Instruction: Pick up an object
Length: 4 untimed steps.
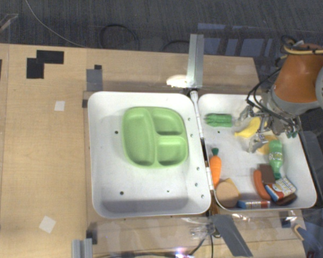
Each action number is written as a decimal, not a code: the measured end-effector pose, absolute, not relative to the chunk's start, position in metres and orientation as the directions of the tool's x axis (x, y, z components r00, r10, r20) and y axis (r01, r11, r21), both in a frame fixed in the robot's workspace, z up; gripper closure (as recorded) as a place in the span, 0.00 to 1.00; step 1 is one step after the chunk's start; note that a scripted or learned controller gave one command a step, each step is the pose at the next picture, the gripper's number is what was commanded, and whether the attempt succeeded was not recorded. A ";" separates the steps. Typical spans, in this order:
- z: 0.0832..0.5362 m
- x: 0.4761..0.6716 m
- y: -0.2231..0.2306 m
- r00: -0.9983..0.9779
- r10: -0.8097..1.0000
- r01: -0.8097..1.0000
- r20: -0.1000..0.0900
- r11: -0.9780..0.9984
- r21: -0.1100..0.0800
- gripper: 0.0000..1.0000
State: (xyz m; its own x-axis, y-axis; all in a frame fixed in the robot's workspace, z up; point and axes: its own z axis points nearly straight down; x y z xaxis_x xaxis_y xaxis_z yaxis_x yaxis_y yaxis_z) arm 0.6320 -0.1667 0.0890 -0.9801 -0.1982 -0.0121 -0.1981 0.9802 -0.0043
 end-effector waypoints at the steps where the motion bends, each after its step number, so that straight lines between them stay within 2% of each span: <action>1: 0.103 0.636 -0.165 -0.979 -0.204 -0.203 -0.023 0.979 -0.008 1.00; 2: 0.235 0.639 -0.111 -0.962 -0.271 -0.271 -0.024 0.962 -0.008 1.00; 3: 0.109 0.632 -0.186 -0.934 -0.358 -0.358 0.001 0.934 0.002 1.00; 4: 0.115 0.636 -0.184 -0.932 -0.362 -0.362 -0.010 0.932 -0.004 0.00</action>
State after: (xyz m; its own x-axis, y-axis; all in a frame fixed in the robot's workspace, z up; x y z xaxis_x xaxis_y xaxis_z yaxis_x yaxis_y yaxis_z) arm 0.6359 -0.1835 0.1149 -0.9321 -0.3621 -0.0095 -0.3620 0.9322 -0.0042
